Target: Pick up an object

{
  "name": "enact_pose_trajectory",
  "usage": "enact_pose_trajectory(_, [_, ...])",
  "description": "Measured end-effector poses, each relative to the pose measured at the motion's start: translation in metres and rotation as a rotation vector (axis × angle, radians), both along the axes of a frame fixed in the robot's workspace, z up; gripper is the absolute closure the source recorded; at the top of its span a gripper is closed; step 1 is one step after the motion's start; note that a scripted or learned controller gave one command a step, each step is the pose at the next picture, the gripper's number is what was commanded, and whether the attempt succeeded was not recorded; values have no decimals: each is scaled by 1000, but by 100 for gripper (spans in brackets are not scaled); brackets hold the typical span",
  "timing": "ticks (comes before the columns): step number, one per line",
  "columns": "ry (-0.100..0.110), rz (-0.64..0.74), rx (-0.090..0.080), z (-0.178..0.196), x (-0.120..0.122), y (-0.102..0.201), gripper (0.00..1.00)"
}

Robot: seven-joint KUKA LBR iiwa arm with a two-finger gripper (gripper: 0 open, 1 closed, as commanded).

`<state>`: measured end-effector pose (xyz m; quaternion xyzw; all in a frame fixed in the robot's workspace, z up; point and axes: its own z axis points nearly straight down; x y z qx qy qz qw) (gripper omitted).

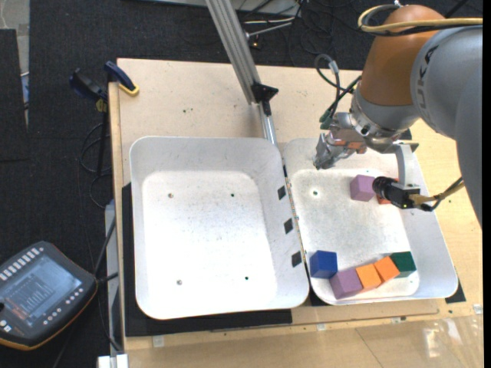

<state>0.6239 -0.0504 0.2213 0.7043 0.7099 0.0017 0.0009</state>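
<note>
In the right bin lie several blocks. A purple cube sits near the bin's far side. Along the near edge I see a blue cube, a purple block, an orange block and a green block in a row. My gripper hangs over the far left corner of the right bin, left of the purple cube and apart from it. Nothing shows between its fingers.
The left bin stands beside the right one. A slanted metal pole crosses the back of the bench. A blue and yellow clamp sits at the bench's far left corner. A teach pendant lies at lower left.
</note>
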Motion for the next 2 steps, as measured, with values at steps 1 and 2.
enact_pose_trajectory(1, [-1,0,1,11,15,57,100])
enact_pose_trajectory(2, [2,0,1,1,21,114,100])
